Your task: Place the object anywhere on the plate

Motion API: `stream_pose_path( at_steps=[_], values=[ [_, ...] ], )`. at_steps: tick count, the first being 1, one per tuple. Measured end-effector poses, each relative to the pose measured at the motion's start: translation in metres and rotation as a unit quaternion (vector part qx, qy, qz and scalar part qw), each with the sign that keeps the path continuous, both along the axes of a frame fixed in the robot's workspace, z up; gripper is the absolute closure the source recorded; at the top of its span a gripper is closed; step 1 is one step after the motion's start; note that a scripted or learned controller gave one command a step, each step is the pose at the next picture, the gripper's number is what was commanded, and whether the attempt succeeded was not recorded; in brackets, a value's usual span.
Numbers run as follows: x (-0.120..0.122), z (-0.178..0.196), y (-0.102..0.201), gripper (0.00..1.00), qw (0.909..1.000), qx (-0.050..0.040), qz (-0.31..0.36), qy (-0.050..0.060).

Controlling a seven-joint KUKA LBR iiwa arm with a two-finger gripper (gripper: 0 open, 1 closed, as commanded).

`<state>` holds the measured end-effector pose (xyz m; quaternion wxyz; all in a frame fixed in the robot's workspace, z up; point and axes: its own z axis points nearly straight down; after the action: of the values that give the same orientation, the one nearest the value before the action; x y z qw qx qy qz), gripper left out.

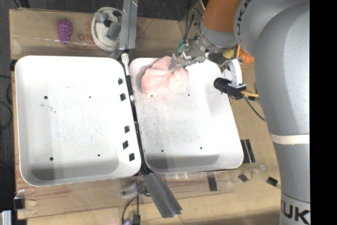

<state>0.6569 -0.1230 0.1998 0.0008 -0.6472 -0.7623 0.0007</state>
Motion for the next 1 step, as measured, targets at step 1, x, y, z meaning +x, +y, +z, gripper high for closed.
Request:
stream_pose_path(
  at_steps=[1],
  values=[
    [0.0002,0.0315,0.0007,1.00,1.0000,0.0002,0.002,0.000]
  ],
)
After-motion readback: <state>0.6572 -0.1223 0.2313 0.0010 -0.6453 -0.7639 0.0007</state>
